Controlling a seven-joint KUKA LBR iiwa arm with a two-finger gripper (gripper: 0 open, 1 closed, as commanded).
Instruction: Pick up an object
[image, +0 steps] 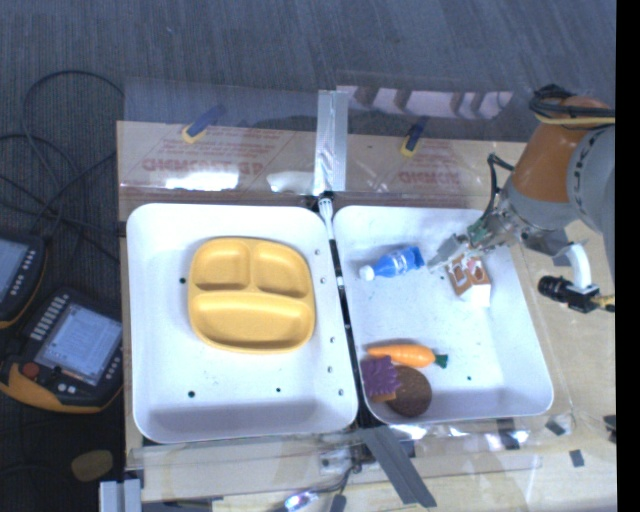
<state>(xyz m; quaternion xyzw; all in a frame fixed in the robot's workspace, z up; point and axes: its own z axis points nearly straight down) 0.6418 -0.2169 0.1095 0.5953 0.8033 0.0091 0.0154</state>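
Though blurry, pincer (462, 246) nr carton (470, 277).

A wooden bench (560, 330) sits on dark grey carpet (200, 40), with two clips, blue (203, 123) and yellow-blue (410, 139), near its far edge. At the left of the frame, black cables (60, 170) loop down to a handheld control pendant (62, 345) with a lit screen. A clear plastic sheet (230, 150) covers the bench behind the bins.
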